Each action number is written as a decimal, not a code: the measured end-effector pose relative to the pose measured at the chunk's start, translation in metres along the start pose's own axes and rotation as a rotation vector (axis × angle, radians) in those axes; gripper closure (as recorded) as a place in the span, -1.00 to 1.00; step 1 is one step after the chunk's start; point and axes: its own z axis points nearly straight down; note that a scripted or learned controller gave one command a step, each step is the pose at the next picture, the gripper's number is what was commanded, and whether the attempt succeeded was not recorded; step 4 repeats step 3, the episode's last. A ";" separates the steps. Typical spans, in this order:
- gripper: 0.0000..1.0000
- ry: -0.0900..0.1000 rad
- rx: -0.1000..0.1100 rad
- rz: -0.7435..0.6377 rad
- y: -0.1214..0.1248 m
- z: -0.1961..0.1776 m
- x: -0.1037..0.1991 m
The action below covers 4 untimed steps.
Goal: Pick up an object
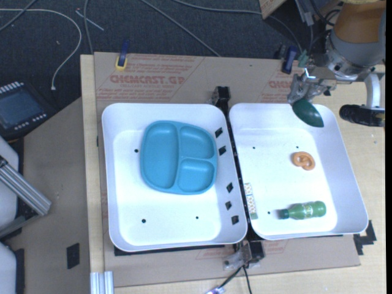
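Two bins sit side by side on the tabletop [165, 69], mid-frame. The left bin [122, 213] holds a divided plate [179, 157] in its upper middle. In the right bin [269, 127], a pretzel [303, 160] lies right of centre and a bottle [304, 211] rests on its side below it, near the lower edge. At the bin's upper right corner, a spoon-like piece [308, 113] hangs under the pincer [306, 90].

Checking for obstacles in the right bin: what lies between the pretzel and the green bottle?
Nothing: in the camera view, bare white bin floor separates the pretzel from the green bottle.
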 end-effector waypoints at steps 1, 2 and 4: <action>1.00 0.004 0.009 -0.004 -0.023 0.005 0.055; 1.00 0.004 0.011 -0.005 -0.043 0.017 0.115; 1.00 0.004 0.010 -0.005 -0.060 0.022 0.172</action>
